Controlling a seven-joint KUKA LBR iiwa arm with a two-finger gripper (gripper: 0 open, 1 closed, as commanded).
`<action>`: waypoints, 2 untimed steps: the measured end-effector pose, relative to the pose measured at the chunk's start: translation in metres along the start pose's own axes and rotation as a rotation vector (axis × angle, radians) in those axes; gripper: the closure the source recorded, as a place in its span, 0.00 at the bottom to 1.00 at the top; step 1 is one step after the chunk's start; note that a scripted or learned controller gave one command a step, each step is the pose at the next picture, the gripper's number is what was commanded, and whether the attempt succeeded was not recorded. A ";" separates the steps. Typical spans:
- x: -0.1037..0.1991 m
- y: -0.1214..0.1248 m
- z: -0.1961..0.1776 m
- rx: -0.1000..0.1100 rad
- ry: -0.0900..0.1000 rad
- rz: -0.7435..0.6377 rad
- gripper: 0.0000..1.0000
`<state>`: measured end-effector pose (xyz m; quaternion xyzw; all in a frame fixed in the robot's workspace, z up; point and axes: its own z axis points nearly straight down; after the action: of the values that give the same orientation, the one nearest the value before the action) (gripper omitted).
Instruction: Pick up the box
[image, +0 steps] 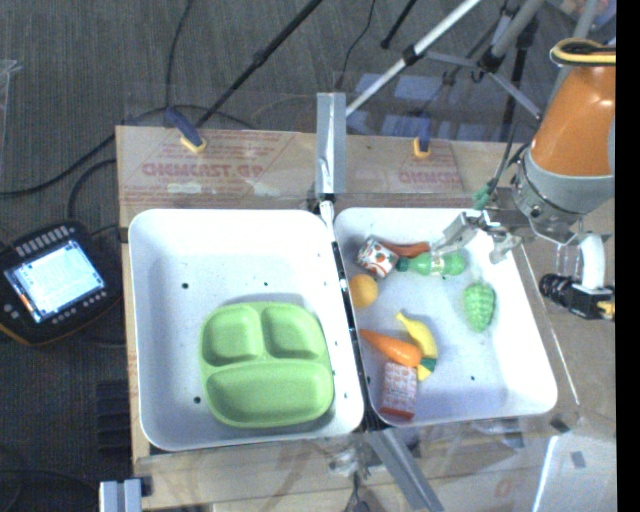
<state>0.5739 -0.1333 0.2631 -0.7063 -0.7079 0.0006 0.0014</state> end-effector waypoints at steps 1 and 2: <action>0.025 0.078 0.148 -0.003 -0.004 -0.058 0.00; 0.001 0.075 0.174 -0.012 -0.006 -0.030 0.00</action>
<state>0.6480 -0.1317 0.0890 -0.6955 -0.7185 -0.0015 -0.0048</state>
